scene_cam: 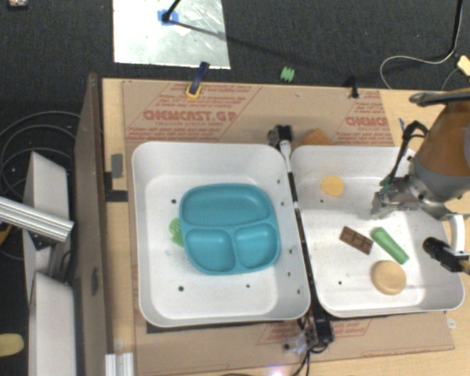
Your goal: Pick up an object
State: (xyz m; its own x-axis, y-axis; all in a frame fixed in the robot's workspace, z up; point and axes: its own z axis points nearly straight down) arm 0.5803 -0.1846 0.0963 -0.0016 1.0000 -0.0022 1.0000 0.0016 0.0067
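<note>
Jaws of the gripper sit low over the right bin, but they are too small and shadowed to tell whether they are wide or narrow; nothing shows between them. Just below and right of the jaws lies a green cylinder, tilted on the bin floor, smooth and light green with rounded ends. Touching or nearly touching its left end, just below and a little left of the jaws, is a dark brown chocolate bar, scored into squares. Farther below, near the bin's front wall, rests a round tan biscuit-like disc. Left of the jaws and slightly above sits a small yellow-orange round piece.

Well to the left of the jaws, the left bin holds a teal divided plate with three compartments, one large above and two smaller below. A bit of green peeks out at the plate's left edge; what it is cannot be made out.

Beneath both bins lies brown cardboard printed in red letters, reading roughly "CHEMCAST GP"; the same print shows partly at the far right.
</note>
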